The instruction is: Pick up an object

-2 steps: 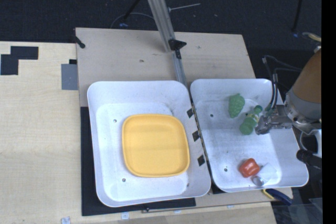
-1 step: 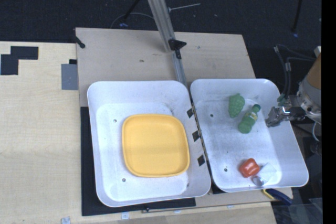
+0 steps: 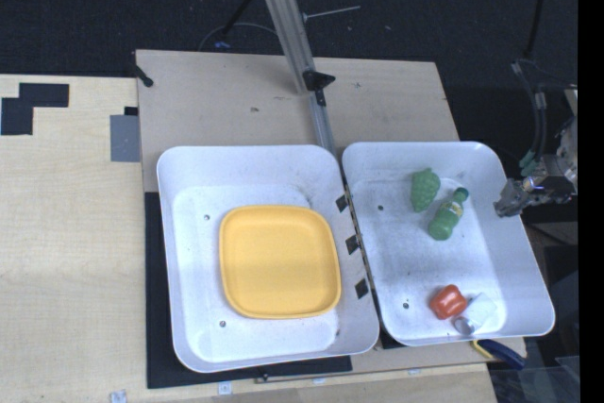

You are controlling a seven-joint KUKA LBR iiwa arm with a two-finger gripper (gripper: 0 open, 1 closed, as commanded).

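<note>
Gripper (image 3: 528,192) sat at right edge of frame, just outside right bin's (image 3: 491,160) right rim, upper half. Too small and dark to tell its state.

Green bottle (image 3: 446,214) lay nearest, left of gripper and slightly lower in frame, inside right bin. Long axis ran upper right to lower left, cap end toward gripper. Green lumpy object (image 3: 424,189) just beside it, further left. Red object (image 3: 449,301) near bin's lower right corner, well apart. Yellow plate (image 3: 279,261) in left bin (image 3: 189,175), farthest.

Judgement: leftward reach, bottle first candidate.
</note>
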